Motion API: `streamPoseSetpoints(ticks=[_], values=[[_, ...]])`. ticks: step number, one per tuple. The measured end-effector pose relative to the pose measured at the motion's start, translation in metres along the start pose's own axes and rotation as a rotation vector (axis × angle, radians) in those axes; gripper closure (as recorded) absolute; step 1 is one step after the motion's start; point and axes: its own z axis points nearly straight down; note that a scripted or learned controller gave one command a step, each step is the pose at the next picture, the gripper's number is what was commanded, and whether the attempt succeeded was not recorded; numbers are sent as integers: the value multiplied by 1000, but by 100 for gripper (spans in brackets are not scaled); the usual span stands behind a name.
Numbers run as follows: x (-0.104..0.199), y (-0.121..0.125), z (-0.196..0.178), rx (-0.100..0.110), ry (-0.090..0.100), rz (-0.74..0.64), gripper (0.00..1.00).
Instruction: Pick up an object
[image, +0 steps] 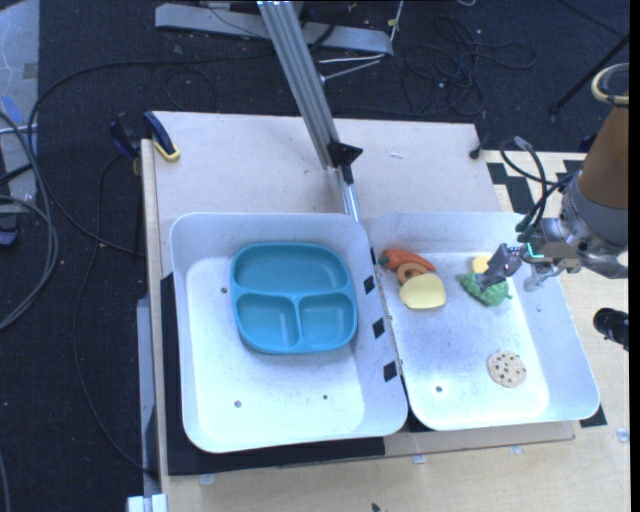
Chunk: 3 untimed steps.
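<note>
No text, label, brand, number or sign can be read anywhere. The black-and-white checker pattern (520, 180) on the bench at about 2 o'clock carries no legible characters, and the small black tabs (379, 325) along the seam between the two bins are blank.

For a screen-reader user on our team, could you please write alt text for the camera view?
The gripper hangs over the right bin, right beside a green toy. That bin also holds an orange toy, a yellow piece and a cookie. The left bin holds a blue divided tray.
</note>
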Motion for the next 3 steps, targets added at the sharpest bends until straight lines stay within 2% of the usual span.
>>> streamPoseSetpoints(ticks=[1,3], values=[[0,1,-1,-3,0,0,0],[10,-1,111,2,1,2,0]])
